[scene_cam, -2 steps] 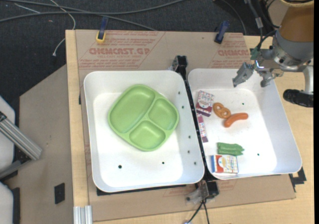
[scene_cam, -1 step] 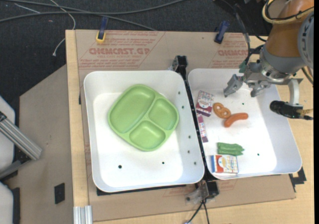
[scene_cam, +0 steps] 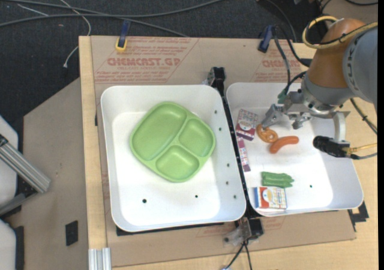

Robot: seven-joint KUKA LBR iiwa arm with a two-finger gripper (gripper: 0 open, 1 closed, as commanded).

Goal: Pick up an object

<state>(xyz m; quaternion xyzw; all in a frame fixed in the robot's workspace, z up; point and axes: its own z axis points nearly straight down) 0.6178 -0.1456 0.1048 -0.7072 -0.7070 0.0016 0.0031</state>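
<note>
Nearest the camera, in the right bin [scene_cam: 351,188], a small colourful card box [scene_cam: 268,198] lies against the front wall, and just behind it sits a green pea pod toy [scene_cam: 277,179]. Take that pod as the marker. Beyond it, toward the middle of the bin, lies an orange sausage [scene_cam: 284,143], and touching the sausage's left end is a curled orange ring piece [scene_cam: 267,135]. Further left of the pod and back, a pink-and-white packet [scene_cam: 245,126] leans along the bin's inner wall.

And there is the hand [scene_cam: 287,113], hanging just past the sausage on the pod's far side, low over the bin. Its metal fingers [scene_cam: 270,116] look spread apart, and nothing sits between them, so it carries nothing. A black plug-like part [scene_cam: 330,145] juts out to the pod's far right on a cable.

By my reading this is the approach step: the hand is over a target but the grab is not made. The sausage and the ring look like the likeliest picks, being closest beneath it. The next move calls for a short drop with the fingers straddling one piece only, then a close; those two touching pieces could easily be nudged apart.

Way off to the pod's left, the other bin [scene_cam: 120,203] carries a green divided plate [scene_cam: 173,140].
</note>
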